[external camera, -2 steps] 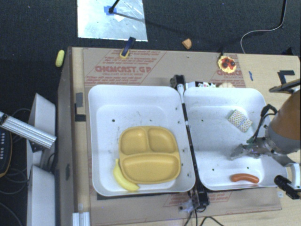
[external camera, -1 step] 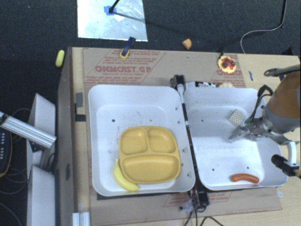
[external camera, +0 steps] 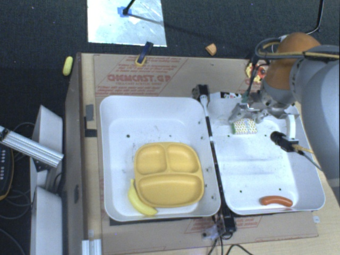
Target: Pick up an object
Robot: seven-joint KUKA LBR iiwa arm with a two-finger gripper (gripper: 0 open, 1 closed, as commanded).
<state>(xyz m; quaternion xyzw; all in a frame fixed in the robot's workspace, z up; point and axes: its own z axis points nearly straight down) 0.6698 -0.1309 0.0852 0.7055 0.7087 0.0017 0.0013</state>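
Gripper sits over the right bin, touching a small patterned block just below it, maybe pinching; can't tell tbh. Hot dog well below.

Left bin: smooth white plastic, faint sheen, a few dark specks. Right bin: same plastic, scuffed grey streaks mid-floor.

Divided plate, in the left bin at 6 o'clock: yellow plastic, smooth, softly glossy. Banana at its 8 o'clock edge: matt yellow.

Sausage, right bin at 5 o'clock: orange-red, shiny.

Bench sheet: brown cardboard, matt, red print.

Floor: dark carpet, rough. Sheet at 12 o'clock: silvery, reflective, crinkled.

Arm: smooth grey casing, glossy orange band.
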